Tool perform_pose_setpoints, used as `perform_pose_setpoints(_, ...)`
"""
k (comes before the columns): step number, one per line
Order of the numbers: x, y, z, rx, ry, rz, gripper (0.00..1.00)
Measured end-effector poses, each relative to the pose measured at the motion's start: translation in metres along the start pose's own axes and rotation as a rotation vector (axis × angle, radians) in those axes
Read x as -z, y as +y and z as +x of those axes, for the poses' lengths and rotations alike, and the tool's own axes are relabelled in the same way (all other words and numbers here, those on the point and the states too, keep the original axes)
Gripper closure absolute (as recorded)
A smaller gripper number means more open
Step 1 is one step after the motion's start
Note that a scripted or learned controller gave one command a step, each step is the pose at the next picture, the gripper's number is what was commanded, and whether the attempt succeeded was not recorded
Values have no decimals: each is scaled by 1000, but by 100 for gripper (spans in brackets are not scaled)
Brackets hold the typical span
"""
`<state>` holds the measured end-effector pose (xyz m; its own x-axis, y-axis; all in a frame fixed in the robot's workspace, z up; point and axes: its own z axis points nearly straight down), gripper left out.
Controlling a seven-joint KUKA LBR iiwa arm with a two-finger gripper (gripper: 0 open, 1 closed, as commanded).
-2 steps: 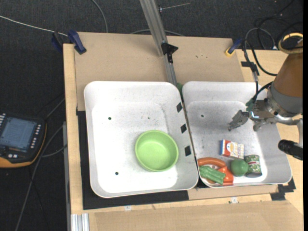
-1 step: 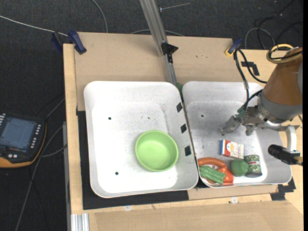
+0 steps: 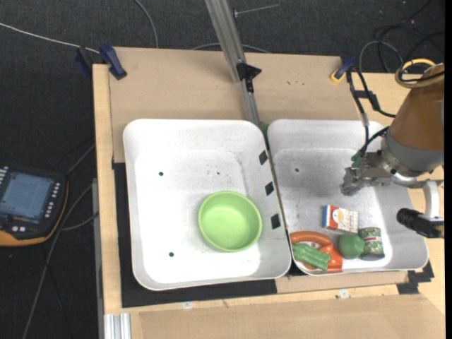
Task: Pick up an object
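The grey two-finger pincer (image 3: 355, 180) hangs over the right-hand shallow white plastic bin (image 3: 311, 143), above its upper right part, and its metal tips point down toward the speckled floor; nothing shows between them, though from this slant I cannot tell how wide they stand. Behind it the arm's wrist, grey with a broad orange band (image 3: 421, 119), comes in from the right edge, and black cables loop down beside it. The things to be picked lie nearer the viewer than the pincer, apart from it, gathered in the bin's near corner — a small white carton with red and yellow print (image 3: 340, 219) sits closest, just below the tips. Below that a green round ball-like object (image 3: 349, 246) rests beside a short green-labelled tin can (image 3: 372, 242) lying on its side, the two touching or nearly so. To their left a flat orange and white dish-like piece (image 3: 311, 237) carries a green pepper-shaped toy (image 3: 315, 257) against the front wall. The left-hand shallow white plastic bin (image 3: 176, 143) lies beside the right one and holds a light green plastic bowl (image 3: 229, 221), upright, toward its near right part. Both bins rest on a tan wooden bench (image 3: 183, 83), with a slanted silver metal pole (image 3: 224, 27) rising from between them and a handheld control pad with an orange rim (image 3: 28, 203) on the dark floor to the left.
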<state>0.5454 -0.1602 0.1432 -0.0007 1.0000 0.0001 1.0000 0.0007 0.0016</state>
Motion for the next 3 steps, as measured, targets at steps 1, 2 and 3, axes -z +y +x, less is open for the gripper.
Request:
perform_pose_setpoints(1,54,-6,-7,-1,-1,-4,100)
perform_pose_setpoints(2,100,-11,-11,-1,-1,-3,100)
perform_pose_setpoints(3,130,-11,-11,0,-1,-2,100)
